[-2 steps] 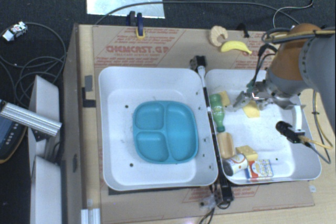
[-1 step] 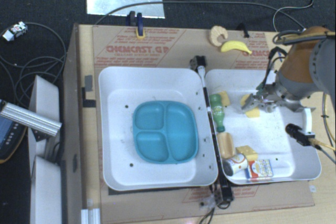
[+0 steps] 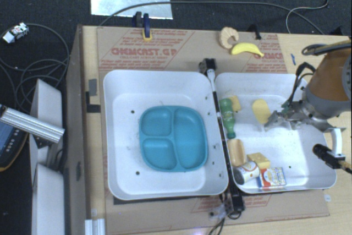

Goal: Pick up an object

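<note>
Yellow block (image 3: 260, 110): upper middle of right bin (image 3: 308, 181), just left of gripper (image 3: 273, 120). Fingers (image 3: 269, 121) spread open, empty, tips close beside it. Best approached by centring over block, descending square, closing fully; green bottle (image 3: 227, 116) near, to avoid.

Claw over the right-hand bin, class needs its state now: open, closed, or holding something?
Claw: open, holding nothing; its tips hang in the right bin beside the yellow object.
</note>
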